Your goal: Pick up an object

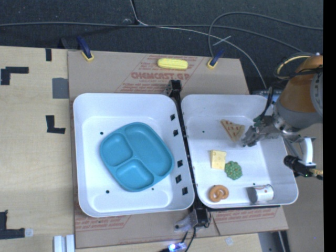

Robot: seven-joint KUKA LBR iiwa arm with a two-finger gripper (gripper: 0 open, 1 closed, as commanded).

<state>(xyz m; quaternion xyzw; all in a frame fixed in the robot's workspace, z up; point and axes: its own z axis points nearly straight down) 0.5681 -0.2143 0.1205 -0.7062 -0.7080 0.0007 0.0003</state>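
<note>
Camera view: jaws beside cracker.

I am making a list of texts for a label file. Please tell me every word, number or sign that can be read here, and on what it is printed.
"CHEMCAST GP", in red on the brown cardboard sheet under the bins, beside the yellow corn toy.
Smaller red print repeated across the cardboard: too blurred to read.
Small can in the right bin: no readable label.

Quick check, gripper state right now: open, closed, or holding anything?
Gripper: cannot be told; it sits low in the right bin beside the cracker.
</note>
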